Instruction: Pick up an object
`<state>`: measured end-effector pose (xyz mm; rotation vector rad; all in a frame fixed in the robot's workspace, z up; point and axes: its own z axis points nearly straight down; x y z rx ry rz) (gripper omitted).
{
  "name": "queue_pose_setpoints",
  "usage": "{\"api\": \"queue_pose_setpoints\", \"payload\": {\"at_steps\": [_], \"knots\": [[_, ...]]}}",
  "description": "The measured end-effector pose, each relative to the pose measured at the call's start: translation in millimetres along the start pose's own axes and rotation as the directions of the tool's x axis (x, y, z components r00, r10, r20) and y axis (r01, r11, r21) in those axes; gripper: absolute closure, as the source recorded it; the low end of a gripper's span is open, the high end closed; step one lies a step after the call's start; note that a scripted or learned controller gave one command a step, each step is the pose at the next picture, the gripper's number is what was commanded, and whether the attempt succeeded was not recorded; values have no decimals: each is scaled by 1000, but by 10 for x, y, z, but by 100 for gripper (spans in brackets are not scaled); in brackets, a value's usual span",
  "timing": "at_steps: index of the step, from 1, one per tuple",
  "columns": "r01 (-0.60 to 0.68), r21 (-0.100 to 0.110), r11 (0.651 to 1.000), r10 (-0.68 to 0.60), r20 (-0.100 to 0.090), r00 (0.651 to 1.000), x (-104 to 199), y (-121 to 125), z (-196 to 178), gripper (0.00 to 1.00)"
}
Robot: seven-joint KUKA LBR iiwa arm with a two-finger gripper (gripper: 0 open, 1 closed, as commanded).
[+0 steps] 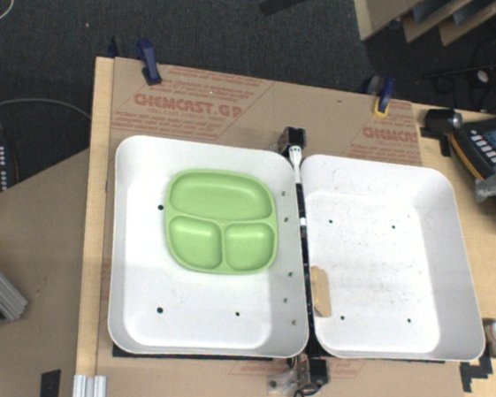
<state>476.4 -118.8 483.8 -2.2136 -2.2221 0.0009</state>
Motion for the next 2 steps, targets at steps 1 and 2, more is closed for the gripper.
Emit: {"api": "queue_pose_setpoints", "payload": {"at_steps": [1, 2], "knots": [[-3, -8, 1000, 3, 5, 1000, -30, 36, -119, 100], [1, 10, 1000, -1, 0, 1000, 502, 117, 1152, 100]]}}
